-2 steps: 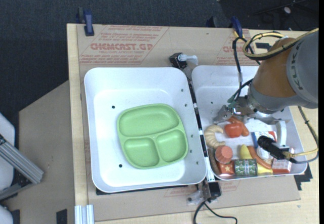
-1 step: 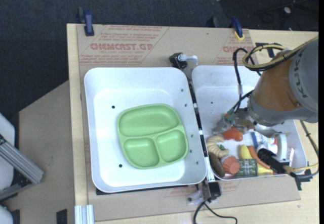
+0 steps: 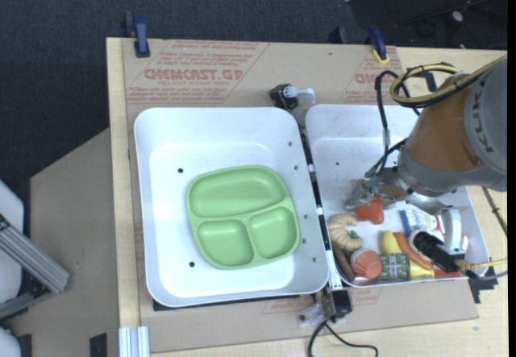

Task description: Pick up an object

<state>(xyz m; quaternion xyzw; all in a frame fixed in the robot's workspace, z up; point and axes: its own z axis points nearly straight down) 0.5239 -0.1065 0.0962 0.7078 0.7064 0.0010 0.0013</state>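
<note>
Grey arm with orange band enters from the tabletop's right edge, wrist bent downward, tool low over the right bin's middle.

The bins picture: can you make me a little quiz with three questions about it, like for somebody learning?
1. True or false: the green tray lies in the left bin.
2. How many compartments does the green tray have?
A. two
B. three
C. five
3. Fill in: the gripper is over the ____ bin, just above the pile of toys.

Key:
1. True.
2. B, one long compartment and two smaller ones.
3. Right; the right bin holds the toys at its near end.
</note>
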